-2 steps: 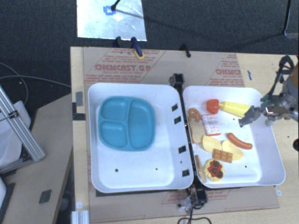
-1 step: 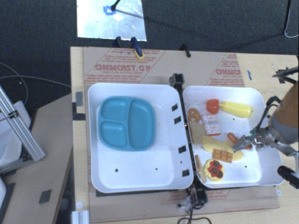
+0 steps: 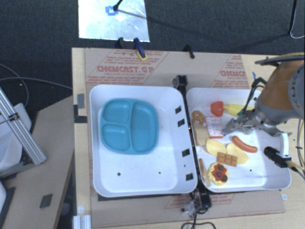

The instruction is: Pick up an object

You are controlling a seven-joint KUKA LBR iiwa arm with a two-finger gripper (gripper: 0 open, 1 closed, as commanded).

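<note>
The right bin (image 3: 271, 178) holds several toy foods: a red tomato (image 3: 217, 108), a yellow piece (image 3: 232, 109), a pretzel (image 3: 198, 117), a white and red packet (image 3: 213, 126), a sausage (image 3: 244, 144), a waffle (image 3: 227, 159) on a pale yellow slice (image 3: 240, 155), another yellow piece (image 3: 214, 146) and a small pizza (image 3: 219, 173). My gripper (image 3: 235, 125) is low in this bin, just right of the packet and above the sausage. Nothing is visibly held in it.
A blue divided plate (image 3: 128, 126) lies in the left bin (image 3: 143, 178). The arm's grey and orange body (image 3: 281, 92) hangs over the right bin's far right side. A black part (image 3: 275, 156) juts over the bin's right rim. A thin stick (image 3: 202, 169) lies by the divider.
</note>
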